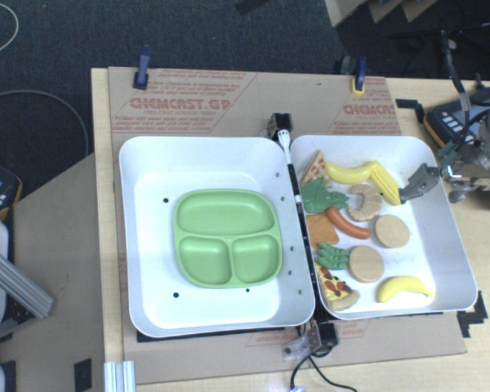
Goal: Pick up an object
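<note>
- You have two white bins side by side on the bench: the left bin [139,219] and the right bin [449,243].
- In the left bin you see a green tray [227,237] with three compartments, lying flat near the bin's middle.
- The gripper [415,184] comes in from 3 o'clock and sits low over the right bin's 2 o'clock area, its dark tip just beside the corn [384,182].
- You cannot tell from this view how the tool stands, and nothing shows clearly gripped in it.
- The toy food is all in the right bin, crowded toward its left half.
- At 12 o'clock of the pile lies a banana [349,172], touching the corn at its right end.
- At 11 o'clock a pizza slice [314,168] leans by the bin's left wall, with a green leafy piece [320,196] just below it.
- Near the centre you see a sausage [349,223], a mushroom-like piece [363,202] above it, and an orange piece [322,230] at 9 o'clock.
- Two round tan cookies lie apart: one [392,232] at 3 o'clock, the other [365,263] toward 5 o'clock.
- A second green piece [333,256] touches the lower cookie's left side.
- At 6 o'clock lies a second pizza slice [337,289], and at 5 o'clock a second banana [403,287] near the front wall.
</note>
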Available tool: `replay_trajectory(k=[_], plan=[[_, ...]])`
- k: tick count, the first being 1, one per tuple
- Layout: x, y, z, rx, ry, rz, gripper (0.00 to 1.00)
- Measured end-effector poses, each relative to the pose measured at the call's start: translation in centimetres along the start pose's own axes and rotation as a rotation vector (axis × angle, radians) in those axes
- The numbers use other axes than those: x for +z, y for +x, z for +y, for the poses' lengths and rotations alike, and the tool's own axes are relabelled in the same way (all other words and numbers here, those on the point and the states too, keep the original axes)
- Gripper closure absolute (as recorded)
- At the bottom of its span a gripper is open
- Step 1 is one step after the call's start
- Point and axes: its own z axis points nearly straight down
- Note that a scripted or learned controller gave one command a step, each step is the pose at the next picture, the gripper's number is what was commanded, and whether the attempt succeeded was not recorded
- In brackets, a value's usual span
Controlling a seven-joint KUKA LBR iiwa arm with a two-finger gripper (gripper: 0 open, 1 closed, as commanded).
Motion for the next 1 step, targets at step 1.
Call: replay_trajectory(k=[1], plan=[[8.06, 8.17, -3.32, -0.004, 0.008, 0.004, 0.00]])
